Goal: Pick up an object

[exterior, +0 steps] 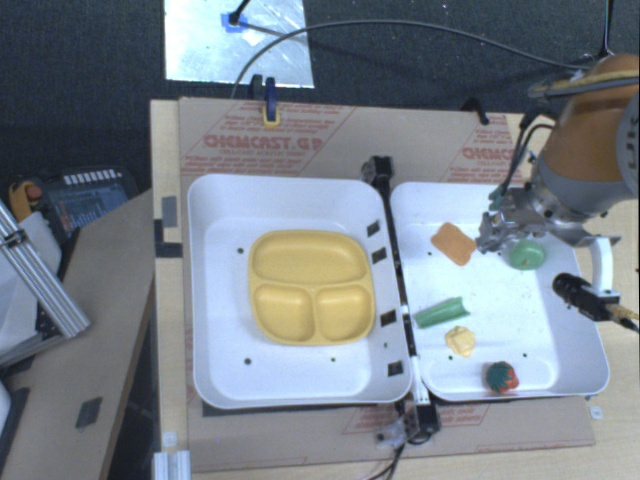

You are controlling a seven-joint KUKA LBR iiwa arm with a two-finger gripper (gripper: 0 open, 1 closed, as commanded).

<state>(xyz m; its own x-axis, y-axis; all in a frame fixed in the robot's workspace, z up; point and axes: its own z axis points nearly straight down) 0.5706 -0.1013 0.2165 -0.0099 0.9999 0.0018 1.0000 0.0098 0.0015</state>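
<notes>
Surroundings: a dark floor with a shiny metal sheet [238, 26] at the top, a cable running across it; a brown board [300, 133] with red lettering lies under both bins.
Landmark: the black divider clips [392, 268] where the two bins meet; everything below is placed against this seam.
Left bin [210, 298]: white, to the left of the seam, touching it along its right edge.
Yellow tray [308, 286]: three compartments, lying flat in the left bin, just left of the seam.
Right bin [575, 363]: white, to the right of the seam.
Green stick [440, 313]: a long green piece just right of the seam, tilted.
Orange block [453, 243]: right of the seam, toward the far side of the right bin.
Pale yellow piece [460, 341]: right of the seam, just below the green stick.
Red and green ball [501, 376]: further right, near the bin's front wall.
Gripper [497, 230]: over the right bin, just beside the orange block; whether its jaws are apart or together, I cannot tell.
Green round piece [525, 256]: just below and right of the gripper.
Arm [595, 143]: grey and orange, well right of the seam.
</notes>
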